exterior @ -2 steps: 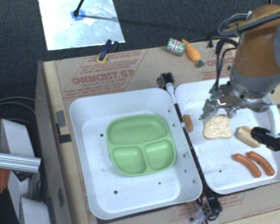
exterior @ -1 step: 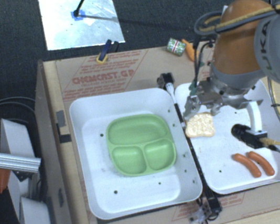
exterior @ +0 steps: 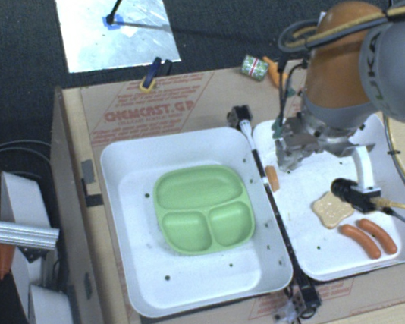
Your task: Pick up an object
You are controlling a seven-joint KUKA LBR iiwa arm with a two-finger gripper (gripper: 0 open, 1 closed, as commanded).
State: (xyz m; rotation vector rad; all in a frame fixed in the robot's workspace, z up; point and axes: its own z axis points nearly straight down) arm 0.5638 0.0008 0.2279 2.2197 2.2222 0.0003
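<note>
- Desk carries a brown cardboard sheet printed in red; two shallow white bins sit on it side by side, touching along their inner walls.
- Left bin: holds one green divided plate, three compartments, lying flat near the middle.
- Right bin: holds the pickable items.
- Toast slice: pale, flat on the bin floor, about mid-bin.
- Two sausages: reddish-orange, side by side and touching or nearly so, just beyond the toast toward the near right corner.
- Small orange piece: slim, lies against the right bin's left wall, beside the divider between the bins.
- Arm: grey with an orange band, reaches in from the right and hangs over the far half of the right bin.
- Gripper: points down over the far-left part of the right bin, near the small orange piece and apart from the toast and sausages.
- Gripper state: cannot tell whether apart or together; the wrist hides it from this angle. Nothing visibly held.
- Off the bins: a small green-and-white roll at the far edge of the cardboard; a yellow-and-blue clip at the cardboard's far edge; a shiny sheet beyond that on dark floor.
</note>
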